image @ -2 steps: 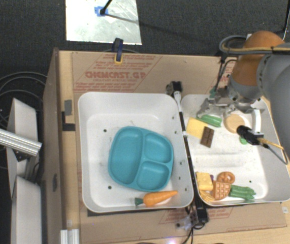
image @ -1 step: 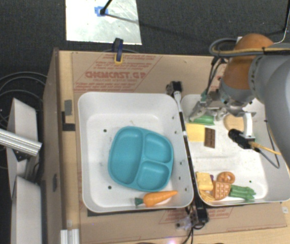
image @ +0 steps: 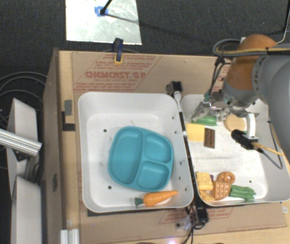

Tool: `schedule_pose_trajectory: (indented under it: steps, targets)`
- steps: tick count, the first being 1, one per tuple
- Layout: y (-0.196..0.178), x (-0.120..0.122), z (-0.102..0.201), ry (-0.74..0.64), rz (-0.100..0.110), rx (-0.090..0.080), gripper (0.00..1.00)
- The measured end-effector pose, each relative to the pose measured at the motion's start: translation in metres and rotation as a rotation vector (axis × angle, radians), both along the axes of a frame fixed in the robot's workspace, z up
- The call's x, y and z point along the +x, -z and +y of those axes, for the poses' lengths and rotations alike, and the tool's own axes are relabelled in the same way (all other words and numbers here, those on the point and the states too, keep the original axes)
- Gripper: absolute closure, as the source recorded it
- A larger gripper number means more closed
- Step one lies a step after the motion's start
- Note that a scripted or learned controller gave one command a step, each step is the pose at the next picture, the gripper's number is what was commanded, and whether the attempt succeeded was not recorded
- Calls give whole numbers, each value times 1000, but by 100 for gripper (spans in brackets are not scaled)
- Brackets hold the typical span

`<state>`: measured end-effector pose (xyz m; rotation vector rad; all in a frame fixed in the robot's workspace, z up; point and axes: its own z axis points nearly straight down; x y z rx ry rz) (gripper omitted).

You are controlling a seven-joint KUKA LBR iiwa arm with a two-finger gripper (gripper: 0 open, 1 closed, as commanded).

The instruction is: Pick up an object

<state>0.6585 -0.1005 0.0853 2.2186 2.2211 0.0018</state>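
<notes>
Gripper (image: 207, 111) low over the 11 o'clock corner of the right bin (image: 269, 169), right above a green piece (image: 205, 120). Claw state: impossible to tell, released or clenched, from this slant. Same for any contact with the green piece.

Close company around that spot. At 3 o'clock of the green piece, a flat tan disc (image: 234, 122), smooth and round, partly under the grey arm. At 7 o'clock, a yellow block (image: 195, 132), square-cornered and matte, hard against the bin's wall. Just beside the block at its 3 o'clock, a small brown bar (image: 209, 138), rectangular, dark, scored like chocolate.

Down at the bin's 6 to 7 o'clock edge, a huddle of toy foods: an orange-brown pretzel (image: 226, 177) with looped holes, a gridded waffle (image: 220, 189) touching it from below, a bumpy green pod (image: 242, 191) at 3 o'clock of the waffle.

In the left bin (image: 96, 116), a glossy blue divided plate (image: 139, 156) with rounded corners near the centre, and a tapered orange carrot (image: 157, 198) lying flat at 6 o'clock, near the bin's front wall.

Under both white plastic bins, printed brown cardboard (image: 119, 75).
</notes>
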Motion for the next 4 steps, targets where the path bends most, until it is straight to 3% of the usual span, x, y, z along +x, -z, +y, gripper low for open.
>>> schedule_pose_trajectory:
  steps: [1, 2, 4]
  targets:
    - [0, -6, -2, 0, -1, -1, 0]
    - [-1, -62, -7, 2, -1, 0, 0]
    - [-2, -123, 0, 1, -7, 0, 0]
